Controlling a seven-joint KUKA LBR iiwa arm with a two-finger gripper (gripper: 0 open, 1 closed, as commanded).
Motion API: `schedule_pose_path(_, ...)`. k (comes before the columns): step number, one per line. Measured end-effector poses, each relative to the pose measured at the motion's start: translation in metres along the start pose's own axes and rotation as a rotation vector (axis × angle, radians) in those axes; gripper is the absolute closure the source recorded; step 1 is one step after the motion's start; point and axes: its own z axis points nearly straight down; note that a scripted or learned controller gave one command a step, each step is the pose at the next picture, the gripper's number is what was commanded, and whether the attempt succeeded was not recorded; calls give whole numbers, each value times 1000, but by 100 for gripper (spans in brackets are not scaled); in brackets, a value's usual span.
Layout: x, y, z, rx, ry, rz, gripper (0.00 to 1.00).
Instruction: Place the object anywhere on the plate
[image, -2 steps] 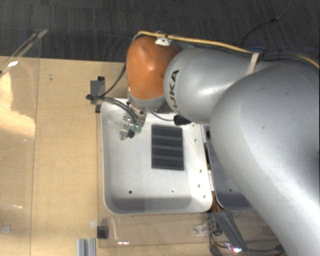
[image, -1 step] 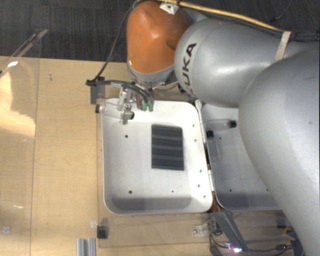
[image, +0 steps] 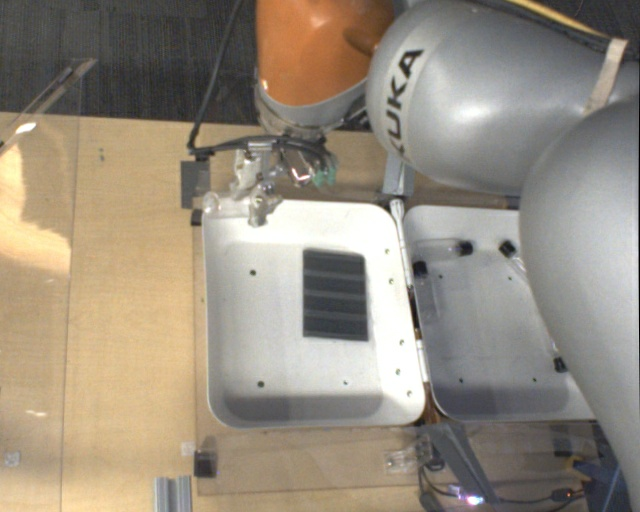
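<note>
Grey KUKA arm (image: 520, 100), very large, across the upper right and down the right side, lettered on its rounded joint; orange band (image: 310, 50) at top centre, just above the wrist. Wooden bench (image: 110, 300), tan, with a glossy sheen over its left part. Left white bin (image: 230, 330), shallow, rounded corners, fully in sight at centre. Right white bin (image: 480, 330), just beside the left one, its right part hidden behind the arm. Dark ribbed rectangular slab (image: 335, 295), lying flat on the left bin's floor, slightly right of the middle, long side running top to bottom, apart from every wall. Gripper (image: 262, 200), metallic, below the wrist, over the left bin's upper left corner at its rim, well apart from the slab; cluttered with fittings and wiring, open or closed state not readable, nothing discernibly held. Black cable (image: 215, 90), running from the top edge down to the bench beside the gripper. Small black block (image: 205, 463) on the bench below the left bin's lower left corner.
</note>
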Motion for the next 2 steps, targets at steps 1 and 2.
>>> schedule_pose_path(1, 0, 0, -62, -2, 0, -620, 100)
schedule_pose_path(2, 4, -8, 6, -3, 3, -925, 100)
